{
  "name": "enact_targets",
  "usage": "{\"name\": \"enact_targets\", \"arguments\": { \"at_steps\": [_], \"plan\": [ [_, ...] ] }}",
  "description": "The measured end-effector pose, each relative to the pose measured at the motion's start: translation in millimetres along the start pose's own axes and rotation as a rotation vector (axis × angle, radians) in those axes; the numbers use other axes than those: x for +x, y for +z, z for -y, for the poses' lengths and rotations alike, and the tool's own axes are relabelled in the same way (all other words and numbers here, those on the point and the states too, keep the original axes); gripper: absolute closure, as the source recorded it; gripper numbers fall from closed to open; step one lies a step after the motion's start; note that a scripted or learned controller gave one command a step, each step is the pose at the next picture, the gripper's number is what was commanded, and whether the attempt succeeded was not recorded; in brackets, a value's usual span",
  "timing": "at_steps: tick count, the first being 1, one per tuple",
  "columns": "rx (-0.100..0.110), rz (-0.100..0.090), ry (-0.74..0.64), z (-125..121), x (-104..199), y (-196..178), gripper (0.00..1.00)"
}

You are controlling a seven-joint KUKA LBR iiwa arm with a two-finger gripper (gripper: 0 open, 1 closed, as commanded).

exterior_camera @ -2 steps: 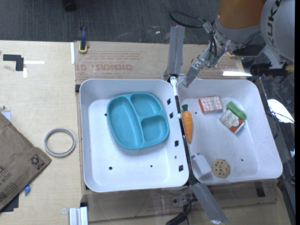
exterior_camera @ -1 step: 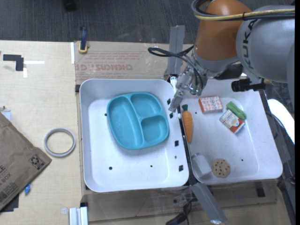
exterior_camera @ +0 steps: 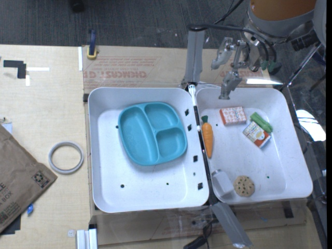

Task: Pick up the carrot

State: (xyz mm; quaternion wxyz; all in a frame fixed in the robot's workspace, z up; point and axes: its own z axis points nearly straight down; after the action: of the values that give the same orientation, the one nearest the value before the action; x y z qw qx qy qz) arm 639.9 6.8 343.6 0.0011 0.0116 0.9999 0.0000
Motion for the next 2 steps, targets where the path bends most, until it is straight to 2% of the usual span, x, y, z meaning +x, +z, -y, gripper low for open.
{"name": "enact_targets", "arguments": {
  "at_steps": [1,2],
  "plan": [
    [-0.002,0.001,-0.346,-31.6,-14.9,-41.2,0.00],
    [-0.003,0.002,-0.617,-72.1,-19.6,-85.8,0.00]
  ]
}}
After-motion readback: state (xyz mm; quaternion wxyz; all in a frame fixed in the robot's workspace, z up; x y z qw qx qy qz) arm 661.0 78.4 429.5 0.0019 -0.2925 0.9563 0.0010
